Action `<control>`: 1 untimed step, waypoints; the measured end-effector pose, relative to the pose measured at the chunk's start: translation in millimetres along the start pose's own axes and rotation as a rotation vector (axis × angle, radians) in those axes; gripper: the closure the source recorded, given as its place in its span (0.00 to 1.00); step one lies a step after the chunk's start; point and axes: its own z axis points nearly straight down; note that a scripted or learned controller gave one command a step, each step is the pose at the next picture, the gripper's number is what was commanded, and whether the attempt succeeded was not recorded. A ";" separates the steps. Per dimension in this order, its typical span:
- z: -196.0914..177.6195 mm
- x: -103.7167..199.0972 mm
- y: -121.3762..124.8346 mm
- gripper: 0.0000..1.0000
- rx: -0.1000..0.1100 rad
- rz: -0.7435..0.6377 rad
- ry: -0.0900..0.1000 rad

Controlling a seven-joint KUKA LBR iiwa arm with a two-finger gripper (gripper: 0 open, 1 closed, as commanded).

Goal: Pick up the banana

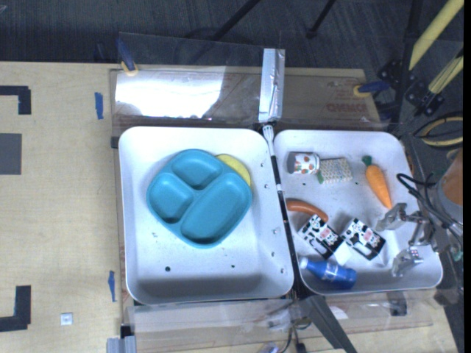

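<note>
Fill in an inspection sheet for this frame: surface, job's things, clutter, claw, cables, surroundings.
Surface: two white bins, left bin, right bin, on a wooden bench.
Job's things: banana in left bin, mostly hidden under blue tray.
Clutter: right bin holds carrot, sausage, two cow-print boxes, blue bottle, cup, speckled block.
Claw: claw at right bin's right edge, away from banana; finger state unclear.
Cables: black cables beside claw.
Surroundings: tripod legs on dark floor.
</note>
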 end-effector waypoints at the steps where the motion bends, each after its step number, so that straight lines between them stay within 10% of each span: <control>1: -79.1 -0.6 -1.3 0.00 0.001 -0.346 -0.004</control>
